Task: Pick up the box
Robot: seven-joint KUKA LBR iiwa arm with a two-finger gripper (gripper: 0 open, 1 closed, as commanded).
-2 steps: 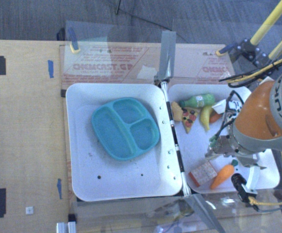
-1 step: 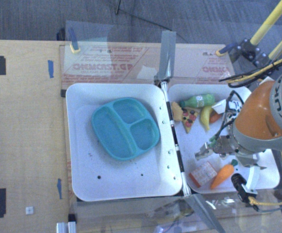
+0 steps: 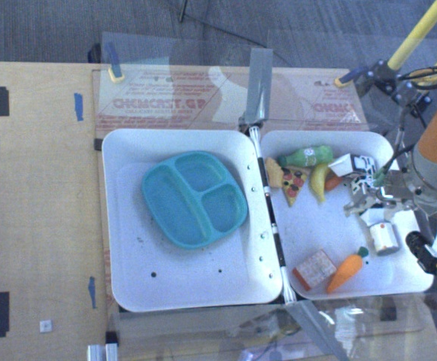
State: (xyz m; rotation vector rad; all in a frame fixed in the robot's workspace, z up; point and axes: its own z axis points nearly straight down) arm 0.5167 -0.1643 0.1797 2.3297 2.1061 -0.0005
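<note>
From my station, nearest the camera in the right bin, I see the box: a small reddish-pink carton with a paler top face, lying turned at an angle near the bin's front left corner. A toy carrot with a green top lies just beside it on the right, touching or nearly touching its edge. A little farther back, near the right wall, sits a small white cylinder with a dark mark on it.

The gripper hangs over the right side of this bin, well apart from the box. Its metal parts blur into the clutter below, so I cannot tell whether the fingers are spread or pressed together, and I see nothing clearly caught between them. The grey arm with its orange band comes in from the right.

Beyond that, at the back of the bin, lie a banana, a pizza slice toy, a green bottle on its side and a white carton with black print.

The left bin holds a teal divided plate. Both bins rest on a pale wooden tabletop with black corner marks and bits of blue tape. Behind them stands a clear panel with red lettering, then grey carpet and a yellow pole.
</note>
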